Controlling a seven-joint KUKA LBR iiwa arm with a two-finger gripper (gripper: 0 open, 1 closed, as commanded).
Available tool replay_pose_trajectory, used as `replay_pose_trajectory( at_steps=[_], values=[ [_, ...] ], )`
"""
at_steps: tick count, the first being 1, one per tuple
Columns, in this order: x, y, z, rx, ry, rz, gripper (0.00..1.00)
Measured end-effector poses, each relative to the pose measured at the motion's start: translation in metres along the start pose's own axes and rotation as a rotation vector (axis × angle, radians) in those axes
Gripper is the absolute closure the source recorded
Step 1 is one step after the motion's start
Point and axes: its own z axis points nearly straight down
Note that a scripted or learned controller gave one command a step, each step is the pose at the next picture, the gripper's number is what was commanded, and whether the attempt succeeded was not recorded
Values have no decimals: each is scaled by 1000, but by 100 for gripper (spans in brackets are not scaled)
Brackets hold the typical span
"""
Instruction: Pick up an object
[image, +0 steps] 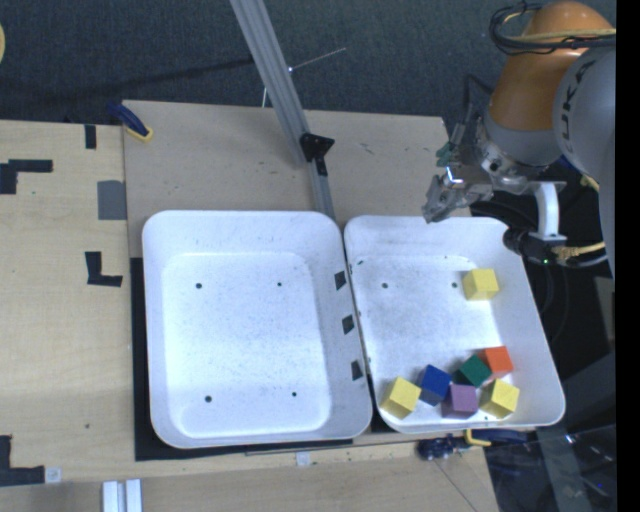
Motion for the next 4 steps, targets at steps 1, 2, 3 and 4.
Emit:
replay_pose_trajectory(
  at_steps=[1,2,3,4],
  values=[
    [51,-15,-7,3,2,-5,100],
    [98,-35,-10,5,2,-5,100],
    [151,-61,-5,7,2,-5,100],
    [196,-79,-1,6,1,-5,100]
  ],
)
